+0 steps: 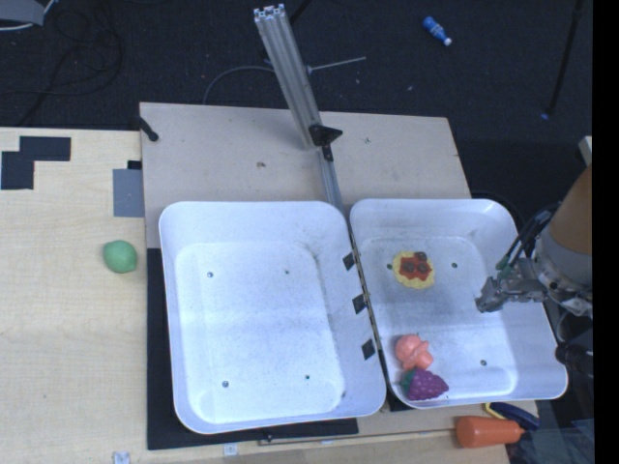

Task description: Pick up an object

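Picking from the right bin (pixel 503 222): three small toy foods lie in it, with the gripper (pixel 486 300) low over its right side, well apart from all of them.

We'd judge all three light, stiff plastic, a bit slick. The yellow-and-red piece (pixel 415 270) sits alone mid-bin but looks flat, so we'd pinch across its edges. The pink piece (pixel 414 350) and purple grapes (pixel 425 385) touch near the front wall; they look lumpier and easier to grip, but crowded. We can't tell the finger gap.

Arm (pixel 580 230) cut off at right edge
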Available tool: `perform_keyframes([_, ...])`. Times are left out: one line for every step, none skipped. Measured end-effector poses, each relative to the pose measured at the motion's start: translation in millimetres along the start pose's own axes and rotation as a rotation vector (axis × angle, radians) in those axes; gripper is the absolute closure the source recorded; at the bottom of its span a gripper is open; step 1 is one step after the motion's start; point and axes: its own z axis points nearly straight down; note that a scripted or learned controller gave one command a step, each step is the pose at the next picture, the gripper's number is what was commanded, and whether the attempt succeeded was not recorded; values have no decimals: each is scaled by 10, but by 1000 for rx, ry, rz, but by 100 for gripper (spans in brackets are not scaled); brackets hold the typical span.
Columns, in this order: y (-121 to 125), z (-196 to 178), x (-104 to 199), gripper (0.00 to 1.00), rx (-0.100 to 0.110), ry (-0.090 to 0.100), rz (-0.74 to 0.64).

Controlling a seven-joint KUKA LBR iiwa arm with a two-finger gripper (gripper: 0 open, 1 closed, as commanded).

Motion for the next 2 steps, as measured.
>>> perform_keyframes([15,-493,-108,100,0,0,-1])
perform_keyframes([23,-989,-113,100,0,0,-2])
